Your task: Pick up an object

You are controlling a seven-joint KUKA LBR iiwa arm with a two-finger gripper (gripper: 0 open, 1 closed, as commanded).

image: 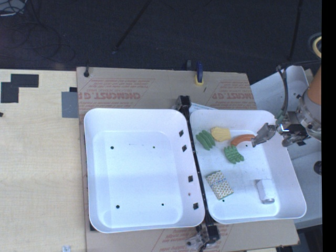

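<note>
The right bin (283, 164) holds several small objects. An orange curved piece (241, 139) lies near its far right side, with a yellow piece (220, 134) and a green ridged piece (205, 139) to its left. A second green piece (233, 154) lies just below them. Near the front lie a speckled block (219, 185) and a pale cylinder (265, 190). My gripper (261, 136) reaches in from the right, low over the bin, with its tip right beside the right end of the orange piece. Nothing shows held in it.
The left bin (97, 140) sits beside the right one, with a black divider with clips (190, 156) between them. Both rest on a cardboard sheet (136, 88) on the wooden bench. The arm's wrist (304, 122) stands over the right bin's right rim.
</note>
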